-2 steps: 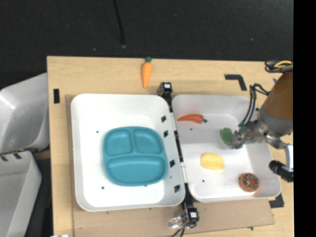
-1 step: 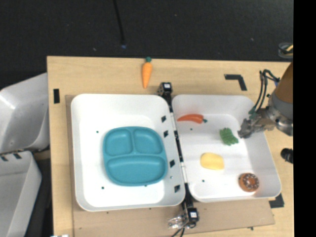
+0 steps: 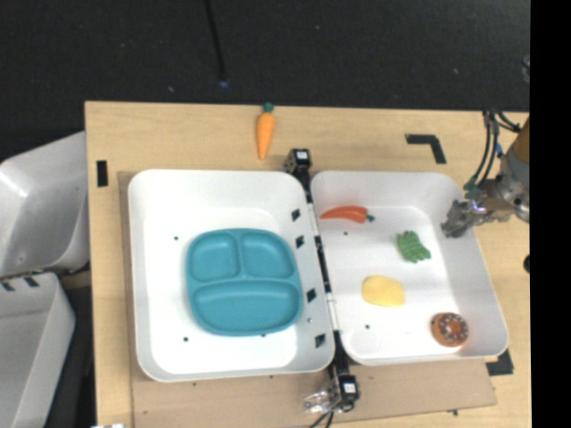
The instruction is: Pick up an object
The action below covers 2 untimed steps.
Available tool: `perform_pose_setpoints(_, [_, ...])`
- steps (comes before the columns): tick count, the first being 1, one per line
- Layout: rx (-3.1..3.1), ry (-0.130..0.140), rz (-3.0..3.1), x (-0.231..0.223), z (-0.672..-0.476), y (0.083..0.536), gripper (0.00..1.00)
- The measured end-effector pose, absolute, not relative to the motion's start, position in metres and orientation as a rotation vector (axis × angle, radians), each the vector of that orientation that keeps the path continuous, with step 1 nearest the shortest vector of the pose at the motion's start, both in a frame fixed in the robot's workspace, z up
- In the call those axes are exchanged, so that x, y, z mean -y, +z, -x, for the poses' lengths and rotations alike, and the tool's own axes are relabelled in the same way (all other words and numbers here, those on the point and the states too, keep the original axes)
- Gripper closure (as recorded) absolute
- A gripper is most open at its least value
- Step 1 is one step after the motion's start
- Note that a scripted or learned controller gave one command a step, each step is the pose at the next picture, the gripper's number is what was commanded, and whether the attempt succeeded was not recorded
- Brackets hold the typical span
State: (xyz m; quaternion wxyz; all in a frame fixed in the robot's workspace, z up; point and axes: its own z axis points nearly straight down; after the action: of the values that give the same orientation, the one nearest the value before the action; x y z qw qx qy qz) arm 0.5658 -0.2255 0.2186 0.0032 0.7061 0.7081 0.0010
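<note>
We see two white bins side by side on the table (image 3: pixel 384 119). The left bin (image 3: pixel 152 239) has a blue plate (image 3: pixel 243 281) with three parts. The right bin (image 3: pixel 464 266) has a red pepper (image 3: pixel 344 213), a green leafy toy (image 3: pixel 413 247), a yellow toy (image 3: pixel 384 291) and a brown donut (image 3: pixel 450 328). An orange carrot (image 3: pixel 265 132) lies on the table behind the bins. The hand (image 3: pixel 457 219) is over the right bin's far right edge, near the green toy, touching no toy. We cannot tell how it stands.
</note>
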Motion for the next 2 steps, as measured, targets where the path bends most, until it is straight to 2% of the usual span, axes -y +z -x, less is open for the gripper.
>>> perform_pose_setpoints(1, [-2.220, 0.004, -2.213, 0.227, -0.567, 0.273, 1.00])
perform_pose_setpoints(2, [-2.228, 0.002, -2.213, 0.171, -0.574, 0.260, 1.00])
